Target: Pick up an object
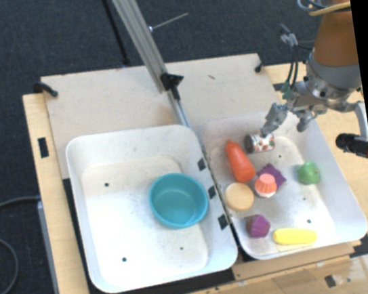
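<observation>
1. Camera view, general: the tabletop carries two shallow white bins side by side. The left bin holds a teal bowl. The right bin holds the loose items from which one is to be picked.

2. Camera view, contents of the right bin: an orange carrot-shaped piece, a tan round piece just beside it, a pink-and-white piece touching a purple piece, a second purple piece nearer the front, a yellow piece at the front wall, and a green piece towards the right wall. All lie on the bin floor.

3. Camera view, arm: the pincer is low over the rear of the right bin, reaching in at a slant. At its tip sits a small red-and-white object, near the top of the carrot-shaped piece.

4. Pincer condition: whether it is spread or pressed together cannot be told at this resolution, nor whether the small object is between its tips or merely beside them.

5. Progress, as a judgement: the approach appears complete, with the tool down at a candidate. A secure grasp is not confirmed, and nothing is seen raised clear of the bin. The closing (if not made) and the lift remain outstanding.
</observation>
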Action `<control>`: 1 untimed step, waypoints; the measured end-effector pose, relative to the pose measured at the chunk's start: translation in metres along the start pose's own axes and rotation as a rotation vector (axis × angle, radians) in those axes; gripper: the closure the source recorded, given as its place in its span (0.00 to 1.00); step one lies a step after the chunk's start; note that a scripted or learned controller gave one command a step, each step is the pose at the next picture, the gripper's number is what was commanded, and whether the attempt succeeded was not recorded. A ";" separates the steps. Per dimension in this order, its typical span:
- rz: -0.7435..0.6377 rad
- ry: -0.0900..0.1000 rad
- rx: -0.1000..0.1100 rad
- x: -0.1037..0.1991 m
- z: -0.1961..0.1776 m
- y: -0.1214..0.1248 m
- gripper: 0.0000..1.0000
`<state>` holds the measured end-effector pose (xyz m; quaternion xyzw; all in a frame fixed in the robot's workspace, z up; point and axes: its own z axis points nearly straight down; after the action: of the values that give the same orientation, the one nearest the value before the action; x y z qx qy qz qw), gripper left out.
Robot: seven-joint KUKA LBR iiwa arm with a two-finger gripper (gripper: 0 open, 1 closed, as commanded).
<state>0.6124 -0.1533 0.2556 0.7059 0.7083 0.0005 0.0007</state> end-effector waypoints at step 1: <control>0.000 0.000 0.000 0.000 0.000 0.000 0.00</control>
<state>0.6124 -0.1533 0.2556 0.7059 0.7084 0.0005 0.0007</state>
